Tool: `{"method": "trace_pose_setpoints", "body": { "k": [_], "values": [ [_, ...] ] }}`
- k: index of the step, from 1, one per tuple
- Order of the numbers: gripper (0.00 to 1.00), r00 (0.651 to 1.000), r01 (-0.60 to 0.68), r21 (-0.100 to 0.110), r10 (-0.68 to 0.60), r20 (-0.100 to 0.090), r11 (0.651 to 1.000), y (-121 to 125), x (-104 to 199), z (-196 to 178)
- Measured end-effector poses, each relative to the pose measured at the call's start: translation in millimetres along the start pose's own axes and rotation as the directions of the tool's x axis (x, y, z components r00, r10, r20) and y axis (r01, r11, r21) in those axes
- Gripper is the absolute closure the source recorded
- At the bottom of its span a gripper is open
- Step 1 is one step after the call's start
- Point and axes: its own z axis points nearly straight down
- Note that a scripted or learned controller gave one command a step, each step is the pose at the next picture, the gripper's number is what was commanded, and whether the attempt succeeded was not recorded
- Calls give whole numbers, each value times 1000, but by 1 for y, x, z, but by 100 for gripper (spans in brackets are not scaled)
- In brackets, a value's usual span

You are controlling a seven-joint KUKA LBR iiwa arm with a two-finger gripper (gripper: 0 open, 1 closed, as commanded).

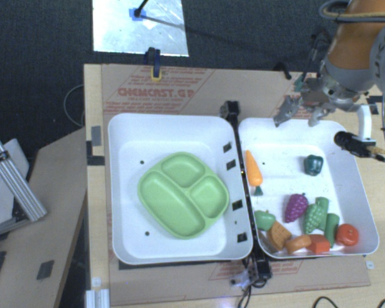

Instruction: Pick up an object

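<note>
Across your bench, the right bin [356, 172] crowds its toy food along the near edge, carrot [253, 167] by the left wall, so your gripper [303, 113], spread open and empty, hangs over the clear far edge, well apart from it.

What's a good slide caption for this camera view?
Gripper open above the right bin's far edge; toy foods clustered near its front; green plate in left bin.

A divided plate [183, 195] lies in the left bin [125, 140]; toy foods [308, 220] crowd the right bin's [359, 191] near end.
</note>
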Motion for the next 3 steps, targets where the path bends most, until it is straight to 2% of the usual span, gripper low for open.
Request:
{"method": "trace_pose_setpoints", "body": {
  "k": [1,3],
  "values": [
    [0,1000,2,-10,-2,1,1000,2,0,-6],
    [0,1000,0,-8,0,1,1000,4,8,81]
  ]
}}
